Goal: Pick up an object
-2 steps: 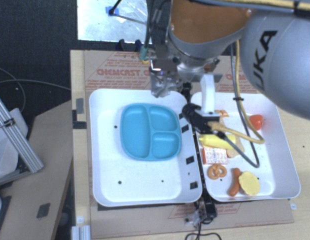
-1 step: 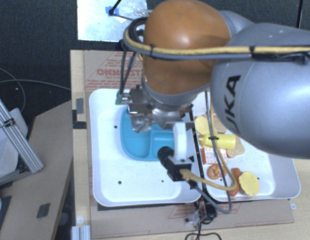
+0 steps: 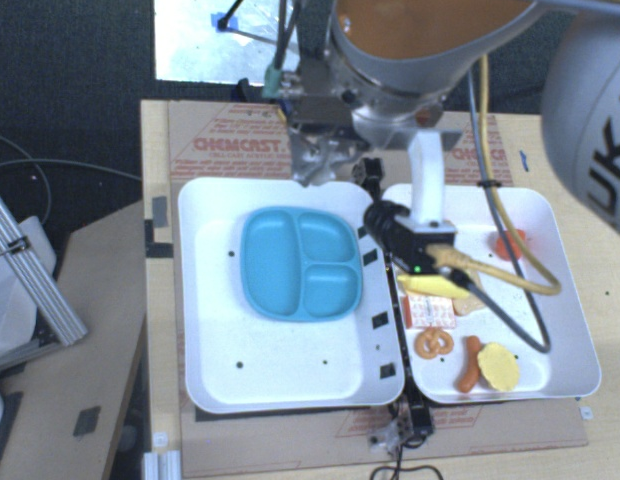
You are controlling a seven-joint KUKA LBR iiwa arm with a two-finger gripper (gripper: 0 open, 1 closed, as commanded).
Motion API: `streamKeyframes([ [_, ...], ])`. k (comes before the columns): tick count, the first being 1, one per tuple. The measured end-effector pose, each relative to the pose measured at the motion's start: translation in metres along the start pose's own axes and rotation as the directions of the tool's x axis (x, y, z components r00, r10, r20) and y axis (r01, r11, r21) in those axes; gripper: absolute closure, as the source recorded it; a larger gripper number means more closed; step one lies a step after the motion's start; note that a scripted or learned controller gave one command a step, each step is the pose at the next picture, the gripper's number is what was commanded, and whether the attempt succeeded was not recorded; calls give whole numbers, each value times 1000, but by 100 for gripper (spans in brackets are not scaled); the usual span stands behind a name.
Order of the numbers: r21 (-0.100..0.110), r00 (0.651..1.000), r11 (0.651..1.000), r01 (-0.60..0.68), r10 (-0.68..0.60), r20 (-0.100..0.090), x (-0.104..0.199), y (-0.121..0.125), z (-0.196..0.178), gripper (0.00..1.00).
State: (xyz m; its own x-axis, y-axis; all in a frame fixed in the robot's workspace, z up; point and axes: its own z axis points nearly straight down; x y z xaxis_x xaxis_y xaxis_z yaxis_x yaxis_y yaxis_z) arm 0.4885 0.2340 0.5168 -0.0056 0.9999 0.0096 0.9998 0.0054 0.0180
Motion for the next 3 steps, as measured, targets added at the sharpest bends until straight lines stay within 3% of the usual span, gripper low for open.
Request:
streamKeyframes([
  [1,25,1000,1000,-13,13,14,-82,18,108,100],
  [3,12,1000,1000,6,-6,8,-76,19,80,100],
])
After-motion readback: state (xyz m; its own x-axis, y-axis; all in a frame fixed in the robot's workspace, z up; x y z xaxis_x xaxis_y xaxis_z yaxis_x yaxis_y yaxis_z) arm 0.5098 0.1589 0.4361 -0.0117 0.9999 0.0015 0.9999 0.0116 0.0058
